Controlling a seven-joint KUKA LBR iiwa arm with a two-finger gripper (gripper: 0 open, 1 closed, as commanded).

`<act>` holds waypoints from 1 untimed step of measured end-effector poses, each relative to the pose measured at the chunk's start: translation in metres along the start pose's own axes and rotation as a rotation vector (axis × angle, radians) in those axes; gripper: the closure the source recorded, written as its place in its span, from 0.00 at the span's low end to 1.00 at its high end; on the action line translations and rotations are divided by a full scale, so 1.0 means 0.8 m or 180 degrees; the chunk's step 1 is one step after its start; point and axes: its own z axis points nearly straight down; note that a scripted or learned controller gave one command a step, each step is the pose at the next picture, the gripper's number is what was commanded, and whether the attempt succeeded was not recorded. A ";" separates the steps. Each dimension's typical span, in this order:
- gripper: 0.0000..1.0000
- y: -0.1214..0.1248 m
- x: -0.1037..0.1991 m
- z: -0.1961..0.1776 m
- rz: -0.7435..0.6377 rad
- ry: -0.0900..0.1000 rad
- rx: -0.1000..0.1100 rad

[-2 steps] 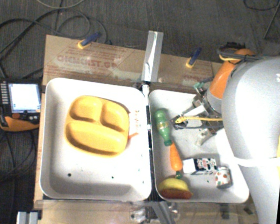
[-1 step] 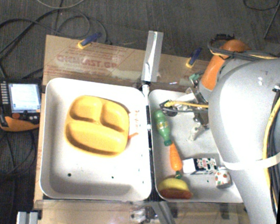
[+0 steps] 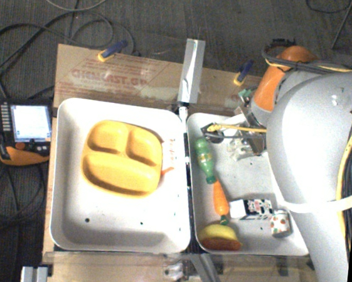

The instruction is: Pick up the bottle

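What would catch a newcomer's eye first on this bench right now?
The yellow divided tray dominates the left bin. The big grey arm looms over the right bin, its pincer at the far end near the green bottle, with a carrot beyond.

Yellow tray left; carrot, apple right.

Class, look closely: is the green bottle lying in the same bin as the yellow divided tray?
No. The green bottle lies in the right bin, while the yellow tray sits in the left bin.
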 end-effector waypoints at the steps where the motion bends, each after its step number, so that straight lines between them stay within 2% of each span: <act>1: 1.00 0.007 -0.079 -0.062 -0.0804 0.0017 0.0041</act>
